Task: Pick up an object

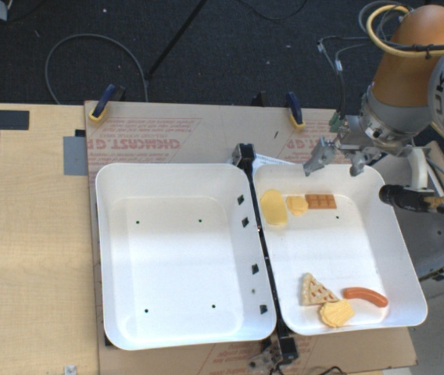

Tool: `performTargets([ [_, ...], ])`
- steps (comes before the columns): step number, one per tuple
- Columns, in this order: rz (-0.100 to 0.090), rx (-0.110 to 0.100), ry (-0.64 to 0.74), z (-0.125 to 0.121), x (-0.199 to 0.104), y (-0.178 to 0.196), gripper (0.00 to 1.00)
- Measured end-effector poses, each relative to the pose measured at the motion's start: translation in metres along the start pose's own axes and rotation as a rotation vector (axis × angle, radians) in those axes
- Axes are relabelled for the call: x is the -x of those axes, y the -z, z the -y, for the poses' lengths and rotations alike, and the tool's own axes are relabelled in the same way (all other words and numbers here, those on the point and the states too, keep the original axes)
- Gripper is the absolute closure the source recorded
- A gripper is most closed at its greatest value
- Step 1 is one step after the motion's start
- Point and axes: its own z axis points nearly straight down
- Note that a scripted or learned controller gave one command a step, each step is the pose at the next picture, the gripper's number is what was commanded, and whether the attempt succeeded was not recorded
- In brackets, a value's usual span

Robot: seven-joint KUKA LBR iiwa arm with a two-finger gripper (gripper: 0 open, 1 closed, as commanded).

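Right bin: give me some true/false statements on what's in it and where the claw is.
1. The right bin holds a brown waffle bar. True.
2. The claw grips the red sausage. False: the sausage lies on the bin floor near the front edge, far from the claw, which is above the bin's back rim.
3. A triangular waffle piece sits beside a round yellow cracker. True.
4. The pale yellow piece lies in the left bin. False: it is in the right bin, close to the divider.
5. The claw is open. True: its fingers stand apart with nothing between them.
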Motion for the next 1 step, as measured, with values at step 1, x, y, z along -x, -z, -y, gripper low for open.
performTargets([
  [1, -0.001, -0.004, 0.002, -0.0082, -0.0568, -0.0473, 0.0],
])
